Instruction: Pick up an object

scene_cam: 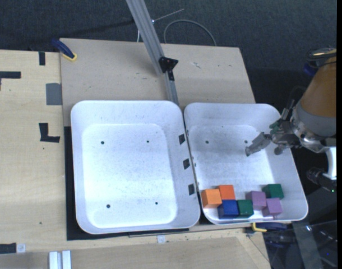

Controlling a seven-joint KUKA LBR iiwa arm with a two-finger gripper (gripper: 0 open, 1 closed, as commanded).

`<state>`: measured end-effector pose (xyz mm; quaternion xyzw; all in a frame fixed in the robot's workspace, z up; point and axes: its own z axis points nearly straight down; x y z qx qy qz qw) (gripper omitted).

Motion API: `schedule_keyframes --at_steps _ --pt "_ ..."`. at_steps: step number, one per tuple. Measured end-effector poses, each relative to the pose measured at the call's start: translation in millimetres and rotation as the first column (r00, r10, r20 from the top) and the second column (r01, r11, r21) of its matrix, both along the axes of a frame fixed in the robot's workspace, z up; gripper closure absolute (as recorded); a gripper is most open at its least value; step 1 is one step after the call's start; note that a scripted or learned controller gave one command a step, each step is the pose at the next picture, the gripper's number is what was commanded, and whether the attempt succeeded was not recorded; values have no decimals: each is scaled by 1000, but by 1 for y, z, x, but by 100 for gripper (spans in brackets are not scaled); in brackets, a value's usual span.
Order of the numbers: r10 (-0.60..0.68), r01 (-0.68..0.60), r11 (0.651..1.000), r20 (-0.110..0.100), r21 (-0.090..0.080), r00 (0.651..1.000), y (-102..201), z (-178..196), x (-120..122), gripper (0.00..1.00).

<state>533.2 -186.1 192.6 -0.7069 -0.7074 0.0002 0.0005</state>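
Blocks: small cubes huddle at the six o'clock edge of the right bin point(216, 116) — orange block point(211, 197), a second orange block point(227, 191), blue block point(230, 208), green block point(245, 207), two purple blocks point(256, 198) and point(273, 206), dark green block point(273, 191)
Gripper: gripper point(254, 146) hangs toward three o'clock of that bin, apart from the blocks, nothing seen between its tips; whether the jaws stand open or closed cannot be told
Left bin: left bin point(126, 108) lies at nine o'clock of the right one
Progress: seemingly no block lifted yet; descent, grasp and raise all remain
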Motion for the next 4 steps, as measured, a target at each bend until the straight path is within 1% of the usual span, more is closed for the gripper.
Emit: schedule_keyframes --at_steps 1,2,3,4 --pt "4 -4 1000 -1 0 1000 47 -105 63 0" --pt "-1 1 1000 9 -5 1000 -23 57 103 0" --pt "-1 1 1000 -10 2 1000 -6 -73 49 0" --pt "3 -3 1000 11 -3 1000 7 57 113 0"
